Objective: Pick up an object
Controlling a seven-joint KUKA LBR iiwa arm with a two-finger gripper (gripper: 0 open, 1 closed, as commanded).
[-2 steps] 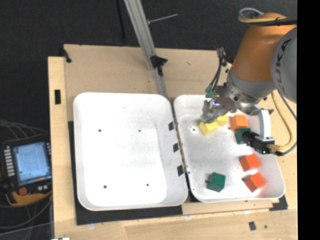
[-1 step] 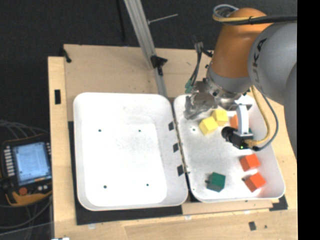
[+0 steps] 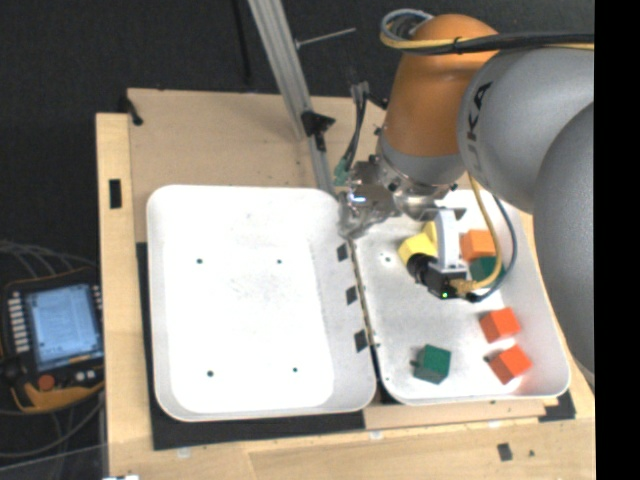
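The gripper [image 3: 358, 211] hangs over the 11 o'clock corner of the right bin [image 3: 400, 318]; whether it is spread or closed cannot be told. The green block [image 3: 432, 363] sits at its 5 o'clock, apart from two orange blocks [image 3: 498, 323] at 4; centre squarely above it before descending

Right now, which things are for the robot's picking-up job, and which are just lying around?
For the job:
gripper
green block
middle orange block
front orange block
orange block beside the wrist
right bin, which holds the blocks

Just lying about:
left bin
screen pad beside the bench
slanted metal rail behind the bins
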